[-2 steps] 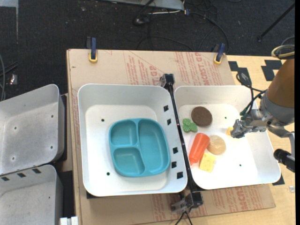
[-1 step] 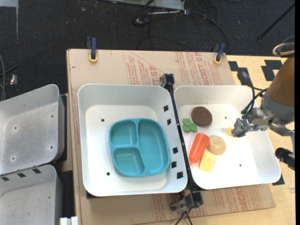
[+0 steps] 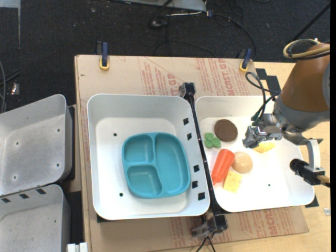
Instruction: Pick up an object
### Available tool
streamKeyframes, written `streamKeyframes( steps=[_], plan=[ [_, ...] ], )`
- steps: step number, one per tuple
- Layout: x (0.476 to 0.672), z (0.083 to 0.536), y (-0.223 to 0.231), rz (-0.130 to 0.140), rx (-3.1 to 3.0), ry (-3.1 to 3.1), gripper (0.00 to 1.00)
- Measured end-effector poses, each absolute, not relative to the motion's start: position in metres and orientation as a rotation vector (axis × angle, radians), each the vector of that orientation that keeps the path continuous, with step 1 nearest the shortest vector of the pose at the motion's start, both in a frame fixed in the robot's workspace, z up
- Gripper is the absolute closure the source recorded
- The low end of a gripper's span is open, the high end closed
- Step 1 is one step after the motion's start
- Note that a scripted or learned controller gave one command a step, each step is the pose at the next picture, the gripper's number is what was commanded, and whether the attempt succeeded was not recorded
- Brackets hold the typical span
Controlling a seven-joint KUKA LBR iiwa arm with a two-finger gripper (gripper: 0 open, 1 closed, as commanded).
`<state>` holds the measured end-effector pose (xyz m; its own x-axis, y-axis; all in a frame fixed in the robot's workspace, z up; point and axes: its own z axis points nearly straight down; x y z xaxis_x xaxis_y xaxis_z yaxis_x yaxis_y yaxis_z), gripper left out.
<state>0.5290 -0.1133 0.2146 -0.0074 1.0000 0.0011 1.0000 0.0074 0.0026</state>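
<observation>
Tool point(image 3: 255, 138) hovers low in the right bin point(image 3: 294, 193), over a yellow piece point(image 3: 266, 147); I cannot tell its state. Step in hand, I judge: closing in to grasp. Next comes a straight descent. Brown disc point(image 3: 226, 130), tan ball point(image 3: 242, 163), carrot point(image 3: 222, 164) and green piece point(image 3: 211, 140) lie near; the teal tray point(image 3: 156, 165) sits in the left bin point(image 3: 100, 140).

Teal tray point(image 3: 156, 165); orange carrot point(image 3: 222, 164)

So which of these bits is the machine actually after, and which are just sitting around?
For the job (any could be picked):
claw
brown disc
green piece
orange carrot
tan ball
yellow block
yellow piece by the claw
right bin

Lying about:
teal divided tray
left bin
</observation>
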Motion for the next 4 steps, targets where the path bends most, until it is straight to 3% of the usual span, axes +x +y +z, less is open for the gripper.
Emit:
streamKeyframes(
  steps=[3,4],
  plan=[
    [0.591,0.234,0.052,0.005,2.211,2.229,1.00],
    [0.612,0.223,0.099,0.003,2.212,2.228,1.00]
  ],
)
